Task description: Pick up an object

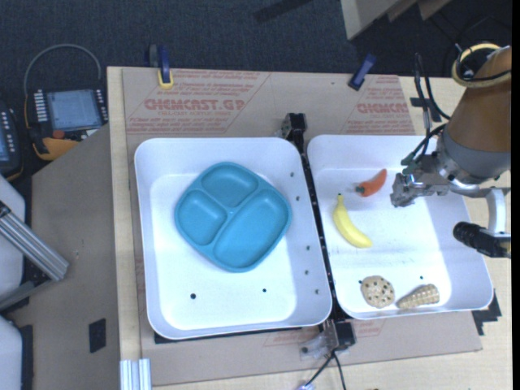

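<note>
Reaches in from the right over the right bin [475,295]; gripper [404,192] low, just right of the carrot [373,184]. Finger state: cannot tell. Carrot: orange, green-tipped, tilted, near the bin's back wall. Nearby: yellow banana [350,223], cookie [377,291], cone [418,296].
</note>
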Tool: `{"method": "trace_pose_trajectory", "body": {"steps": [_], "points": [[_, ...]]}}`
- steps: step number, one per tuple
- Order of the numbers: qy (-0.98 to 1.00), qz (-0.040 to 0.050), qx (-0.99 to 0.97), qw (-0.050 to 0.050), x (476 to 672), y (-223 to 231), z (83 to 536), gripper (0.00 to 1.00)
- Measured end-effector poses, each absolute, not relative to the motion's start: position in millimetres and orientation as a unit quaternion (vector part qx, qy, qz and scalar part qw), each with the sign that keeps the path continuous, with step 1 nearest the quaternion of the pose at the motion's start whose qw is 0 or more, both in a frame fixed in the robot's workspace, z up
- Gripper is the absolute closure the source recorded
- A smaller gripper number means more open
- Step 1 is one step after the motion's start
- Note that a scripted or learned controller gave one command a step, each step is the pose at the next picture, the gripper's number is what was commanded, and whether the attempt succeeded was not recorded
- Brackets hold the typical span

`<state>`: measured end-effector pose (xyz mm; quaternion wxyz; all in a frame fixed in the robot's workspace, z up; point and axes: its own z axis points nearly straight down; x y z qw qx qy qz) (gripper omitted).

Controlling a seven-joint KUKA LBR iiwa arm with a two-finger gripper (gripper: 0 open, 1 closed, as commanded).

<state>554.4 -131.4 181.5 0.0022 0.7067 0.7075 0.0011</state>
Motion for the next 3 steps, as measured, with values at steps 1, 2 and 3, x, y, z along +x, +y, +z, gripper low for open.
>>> {"method": "trace_pose_trajectory", "body": {"steps": [1,2,3], "points": [[0.707,0.0009,0.707,0.002,555.3,-131,226,1.0],[0.709,0.0014,0.705,0.001,560.9,-83,235,1.0],[0.709,0.0014,0.705,0.001,562.0,-28,241,1.0]]}}
